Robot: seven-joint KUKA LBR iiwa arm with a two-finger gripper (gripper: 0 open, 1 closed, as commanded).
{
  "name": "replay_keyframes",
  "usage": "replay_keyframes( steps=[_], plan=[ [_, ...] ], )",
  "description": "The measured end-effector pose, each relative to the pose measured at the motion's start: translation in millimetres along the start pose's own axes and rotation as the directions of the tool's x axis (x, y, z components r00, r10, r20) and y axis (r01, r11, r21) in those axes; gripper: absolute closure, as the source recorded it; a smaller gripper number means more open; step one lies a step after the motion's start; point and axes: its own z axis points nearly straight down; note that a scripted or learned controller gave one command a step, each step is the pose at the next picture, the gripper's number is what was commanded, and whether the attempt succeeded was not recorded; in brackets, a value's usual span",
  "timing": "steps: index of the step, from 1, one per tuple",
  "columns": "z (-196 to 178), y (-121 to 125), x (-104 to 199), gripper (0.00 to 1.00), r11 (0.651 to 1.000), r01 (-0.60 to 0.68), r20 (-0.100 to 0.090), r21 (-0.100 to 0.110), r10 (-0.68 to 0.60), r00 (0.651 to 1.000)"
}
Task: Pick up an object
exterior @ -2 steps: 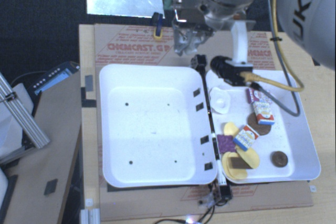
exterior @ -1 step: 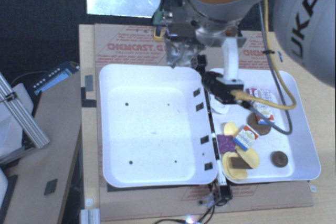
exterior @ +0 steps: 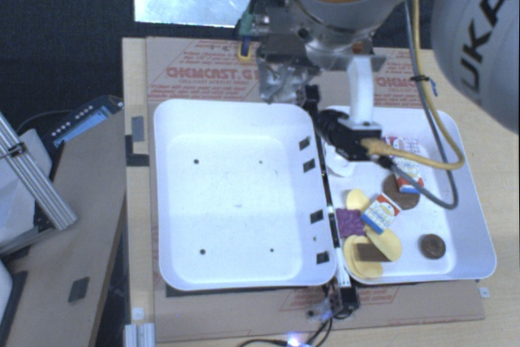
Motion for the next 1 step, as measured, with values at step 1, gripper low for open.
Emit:
replay_keyframes(
  steps=[1],
  plan=[
    [-8.7,-6.2,4.8,1.00,1.000,0.000,0.000,0.000,0.000,1.000]
  ],
)
